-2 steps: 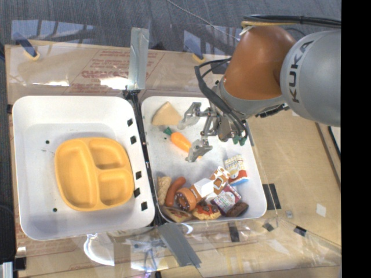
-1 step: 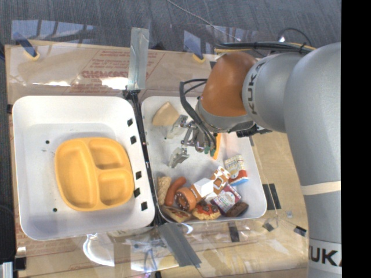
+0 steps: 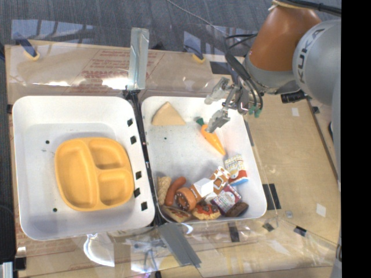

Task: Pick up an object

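Camera view: gripper (image 3: 222, 105) spread above carrot (image 3: 213, 139), near right bin (image 3: 253, 155) far edge; could slip off the taper.

A tan bench (image 3: 290, 149) (taped with clear film) stands on dark grey carpet (image 3: 69, 4).

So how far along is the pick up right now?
Done: the gripper has reached the right bin and sits open above the toy carrot. In hand: nothing between its fingers. Left: closing on an object and lifting it; the carrot lies flat in the bin.
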Tool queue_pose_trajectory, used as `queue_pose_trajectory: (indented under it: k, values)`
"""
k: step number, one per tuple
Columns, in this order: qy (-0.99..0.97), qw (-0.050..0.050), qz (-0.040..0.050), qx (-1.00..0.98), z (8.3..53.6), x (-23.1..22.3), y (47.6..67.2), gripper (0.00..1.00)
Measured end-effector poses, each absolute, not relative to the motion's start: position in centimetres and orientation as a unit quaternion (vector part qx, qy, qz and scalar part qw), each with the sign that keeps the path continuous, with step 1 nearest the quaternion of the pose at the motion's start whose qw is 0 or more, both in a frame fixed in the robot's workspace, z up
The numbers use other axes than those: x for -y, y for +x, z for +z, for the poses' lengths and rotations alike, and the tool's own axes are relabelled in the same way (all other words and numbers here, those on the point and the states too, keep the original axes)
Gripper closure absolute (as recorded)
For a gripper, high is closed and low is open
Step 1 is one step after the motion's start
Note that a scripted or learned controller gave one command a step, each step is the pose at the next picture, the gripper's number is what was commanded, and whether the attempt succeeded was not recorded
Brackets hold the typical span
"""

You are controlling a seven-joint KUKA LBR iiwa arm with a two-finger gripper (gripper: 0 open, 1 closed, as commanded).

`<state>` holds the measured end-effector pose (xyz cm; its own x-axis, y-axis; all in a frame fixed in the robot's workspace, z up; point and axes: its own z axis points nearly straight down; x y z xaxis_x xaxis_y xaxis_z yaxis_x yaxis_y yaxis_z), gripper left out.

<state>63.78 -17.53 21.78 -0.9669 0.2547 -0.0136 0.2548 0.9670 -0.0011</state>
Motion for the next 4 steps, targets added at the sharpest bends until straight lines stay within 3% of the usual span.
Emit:
queue_pose_trajectory:
  k: [1,2,3,4]
  values:
    - [0.139,-0.006,0.0006,-0.99,9.0,16.1,64.0,0.0]
    - [0.066,0.001,0.0005,-0.998,9.4,20.9,59.5,0.0]
    - [0.135,0.002,0.0001,-0.991,9.3,17.8,61.1,0.0]
    - [0.132,0.003,-0.0004,-0.991,10.5,17.8,61.2,1.0]
